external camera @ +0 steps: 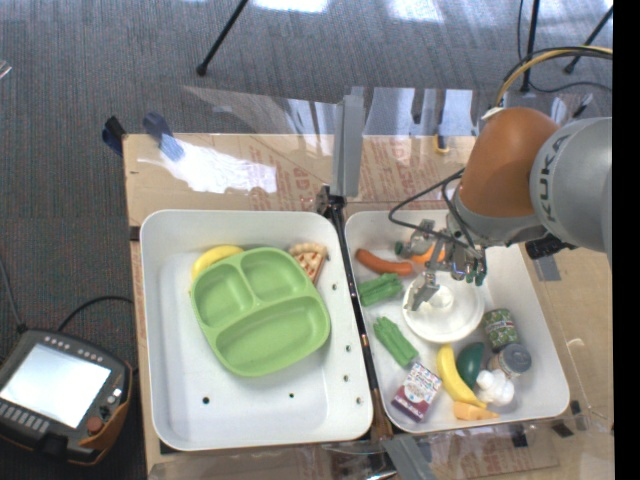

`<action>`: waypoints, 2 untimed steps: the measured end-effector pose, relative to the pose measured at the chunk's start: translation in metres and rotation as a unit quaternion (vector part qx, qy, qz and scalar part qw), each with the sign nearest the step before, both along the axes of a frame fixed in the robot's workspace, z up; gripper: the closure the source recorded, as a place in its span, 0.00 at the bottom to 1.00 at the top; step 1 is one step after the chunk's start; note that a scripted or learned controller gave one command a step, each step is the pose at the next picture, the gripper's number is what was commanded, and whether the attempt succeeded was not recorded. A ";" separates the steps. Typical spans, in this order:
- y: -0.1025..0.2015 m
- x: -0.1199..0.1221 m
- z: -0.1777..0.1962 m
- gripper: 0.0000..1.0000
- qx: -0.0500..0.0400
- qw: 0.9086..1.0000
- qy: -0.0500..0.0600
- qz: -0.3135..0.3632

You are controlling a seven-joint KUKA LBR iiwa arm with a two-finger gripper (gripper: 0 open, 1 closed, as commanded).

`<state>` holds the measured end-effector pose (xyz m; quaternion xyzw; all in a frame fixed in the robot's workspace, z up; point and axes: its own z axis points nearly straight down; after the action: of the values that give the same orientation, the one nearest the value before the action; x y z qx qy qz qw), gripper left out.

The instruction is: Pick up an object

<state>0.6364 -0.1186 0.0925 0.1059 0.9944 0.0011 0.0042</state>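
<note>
Robot arm over the right bin [548,328]

The gripper [432,290] hangs just over the white bowl [445,315], fingers a little apart, holding nothing. A hot dog [383,261] lies behind the bowl, a banana [455,375] in front of it.

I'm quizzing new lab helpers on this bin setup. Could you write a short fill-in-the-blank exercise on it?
1. The green divided tray lies in the ____ bin.
2. The gripper hangs over a white ____ in the right bin.
3. The pizza slice peeks out from behind the tray's ____ corner.

Missing words: left; bowl; upper right
</note>
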 end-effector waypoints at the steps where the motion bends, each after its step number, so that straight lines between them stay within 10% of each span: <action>1: -0.008 0.002 -0.001 0.00 0.000 0.995 0.002 -0.096; 2: 0.033 0.001 -0.001 0.00 0.000 0.988 0.003 -0.152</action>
<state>0.6375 -0.0854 0.0917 0.2557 0.9668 -0.0003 0.0016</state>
